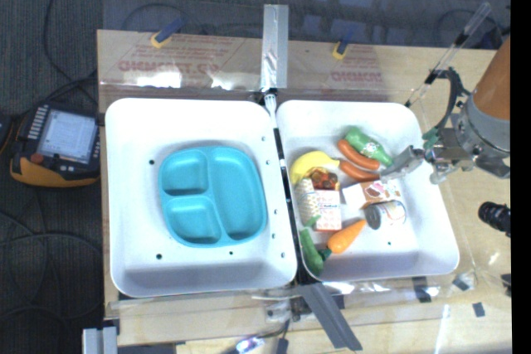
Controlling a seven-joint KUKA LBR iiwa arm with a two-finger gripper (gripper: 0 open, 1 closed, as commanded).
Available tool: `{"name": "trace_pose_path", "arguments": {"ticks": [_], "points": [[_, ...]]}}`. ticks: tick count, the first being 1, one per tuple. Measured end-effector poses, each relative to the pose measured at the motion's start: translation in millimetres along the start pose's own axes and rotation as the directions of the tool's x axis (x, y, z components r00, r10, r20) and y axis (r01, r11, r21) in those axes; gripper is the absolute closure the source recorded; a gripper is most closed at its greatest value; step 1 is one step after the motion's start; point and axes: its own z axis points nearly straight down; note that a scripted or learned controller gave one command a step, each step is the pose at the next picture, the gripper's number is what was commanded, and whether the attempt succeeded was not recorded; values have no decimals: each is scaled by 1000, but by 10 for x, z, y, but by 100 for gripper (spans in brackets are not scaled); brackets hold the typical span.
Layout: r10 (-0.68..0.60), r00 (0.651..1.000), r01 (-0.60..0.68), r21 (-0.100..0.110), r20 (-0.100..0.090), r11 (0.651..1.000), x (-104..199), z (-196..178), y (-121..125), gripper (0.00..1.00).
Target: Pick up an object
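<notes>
The right bin [431, 236] holds a pile of toy food. It includes a yellow banana [309, 164], two orange sausages [357, 162], a green vegetable [367, 143], an orange carrot [346, 236], a small printed box [327, 210], a red and white carton [382, 191], a dark can [387, 214] and a green piece [309, 249]. My gripper [398, 164] reaches in over the bin's right side. It hangs just right of the sausages and above the carton. Nothing shows as held in it.
The left bin [133, 244] holds a blue divided plate [211, 193]. A metal divider [275, 54] stands behind the seam between the bins. A handheld pendant [58, 145] lies on the floor to the left. Cables run beside the arm at right.
</notes>
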Motion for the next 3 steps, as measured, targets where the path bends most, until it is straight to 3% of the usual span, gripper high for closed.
{"name": "trace_pose_path", "arguments": {"ticks": [1,2,3], "points": [[174,985,-174,-2,3,985,465,-1141,153,0],[-77,997,77,1,1,997,331,343,921,0],[-171,985,171,0,3,985,-92,1194,1285,0]]}}
